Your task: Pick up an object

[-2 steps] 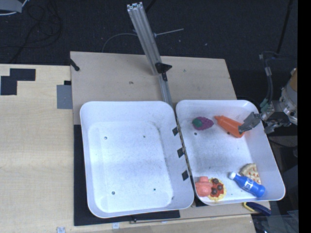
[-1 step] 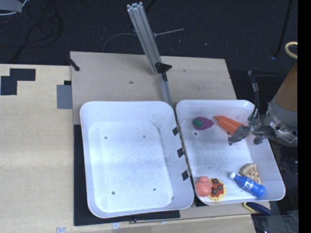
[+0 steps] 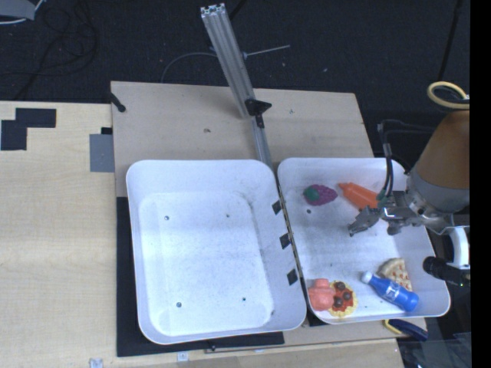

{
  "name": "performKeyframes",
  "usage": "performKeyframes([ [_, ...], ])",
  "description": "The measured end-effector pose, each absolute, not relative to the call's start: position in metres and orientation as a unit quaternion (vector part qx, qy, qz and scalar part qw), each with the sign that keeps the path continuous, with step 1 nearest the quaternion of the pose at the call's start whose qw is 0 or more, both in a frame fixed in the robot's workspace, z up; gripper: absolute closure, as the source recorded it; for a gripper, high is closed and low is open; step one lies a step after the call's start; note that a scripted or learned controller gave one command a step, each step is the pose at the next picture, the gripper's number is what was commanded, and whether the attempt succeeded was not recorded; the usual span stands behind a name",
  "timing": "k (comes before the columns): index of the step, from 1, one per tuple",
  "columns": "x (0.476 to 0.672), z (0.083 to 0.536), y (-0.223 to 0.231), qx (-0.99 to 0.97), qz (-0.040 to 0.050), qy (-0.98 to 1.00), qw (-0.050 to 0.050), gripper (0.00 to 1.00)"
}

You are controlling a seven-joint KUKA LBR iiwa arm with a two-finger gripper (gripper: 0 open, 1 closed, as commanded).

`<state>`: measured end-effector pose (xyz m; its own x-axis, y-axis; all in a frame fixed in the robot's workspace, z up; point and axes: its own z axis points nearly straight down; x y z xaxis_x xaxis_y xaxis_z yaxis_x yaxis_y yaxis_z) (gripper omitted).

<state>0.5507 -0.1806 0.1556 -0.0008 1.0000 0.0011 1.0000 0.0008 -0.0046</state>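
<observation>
Nothing had been picked up, as far as the view showed; every object lay on the floor of the right bin, so the grasp and the lift both looked left to do; nearest the camera lay a blue bottle touching a slice of pizza, with a red and yellow toy near the front wall; farther in, the gripper hung low over bare floor, its fingers parted and nothing between them; beyond it an orange carrot lay just beside the wrist, likely the handiest target, and a purple and green toy close by; the left bin stood alongside; nothing blocked the carrot
</observation>
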Motion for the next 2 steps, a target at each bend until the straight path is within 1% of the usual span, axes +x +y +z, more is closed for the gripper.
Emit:
performKeyframes([
  [1, 0.548, 0.095, -0.187, -0.707, 0.0016, -0.707, 0.003, 0.0],
  [2, 0.55, 0.108, -0.188, -0.708, 0.0003, -0.706, 0.0, 1.0],
])
